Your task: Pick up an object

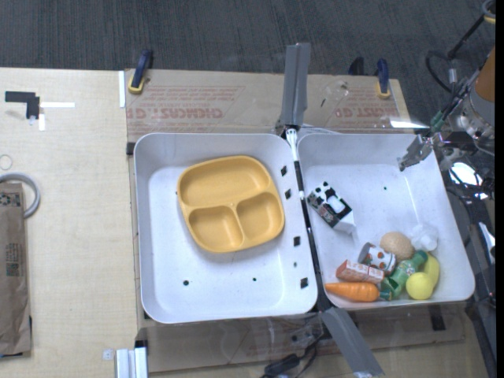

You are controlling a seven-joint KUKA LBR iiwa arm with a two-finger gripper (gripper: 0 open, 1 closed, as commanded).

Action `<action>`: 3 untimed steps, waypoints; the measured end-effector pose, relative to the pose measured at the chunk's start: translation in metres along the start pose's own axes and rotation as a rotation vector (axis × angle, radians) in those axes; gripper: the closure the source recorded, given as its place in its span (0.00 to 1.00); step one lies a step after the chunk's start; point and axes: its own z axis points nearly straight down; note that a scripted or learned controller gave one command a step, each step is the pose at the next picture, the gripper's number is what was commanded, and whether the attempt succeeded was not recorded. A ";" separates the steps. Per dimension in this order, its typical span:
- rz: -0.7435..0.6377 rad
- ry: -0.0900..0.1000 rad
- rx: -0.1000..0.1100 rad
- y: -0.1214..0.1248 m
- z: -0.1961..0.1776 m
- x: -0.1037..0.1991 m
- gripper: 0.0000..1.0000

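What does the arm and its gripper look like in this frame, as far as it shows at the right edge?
The visible part of the arm is grey metal with a patch of orange at the frame's edge. Black cables loop around it. The gripper ends in a slim grey metal tip over the right bin. No markings are legible.

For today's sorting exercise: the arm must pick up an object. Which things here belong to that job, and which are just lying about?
Belong to the job:
gripper
carrot
lemon
egg
black-and-white carton
right bin

Lying about:
yellow divided plate
left bin
blue clamps
brown paper bag
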 end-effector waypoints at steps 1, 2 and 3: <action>0.000 -0.002 -0.002 0.003 -0.068 0.036 0.00; -0.072 0.001 0.001 -0.079 0.054 0.046 0.00; -0.171 0.000 -0.002 -0.089 0.120 0.108 0.00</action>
